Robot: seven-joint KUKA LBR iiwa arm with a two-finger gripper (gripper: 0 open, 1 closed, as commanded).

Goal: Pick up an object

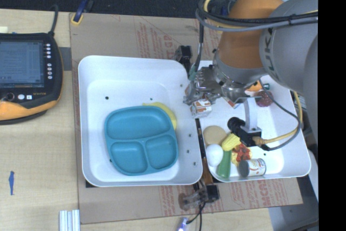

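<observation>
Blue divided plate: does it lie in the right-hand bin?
No, the blue divided plate lies in the left bin, over something yellow.

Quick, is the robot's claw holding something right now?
Gripper: cannot be told; it sits low at the right bin's left edge.

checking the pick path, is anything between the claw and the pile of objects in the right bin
Nothing visible blocks it. The claw hangs over the near-left part of the right bin, and the pile of objects lies exposed just below it in the view.

No legible text (cardboard (162,35) print blurred)
</observation>
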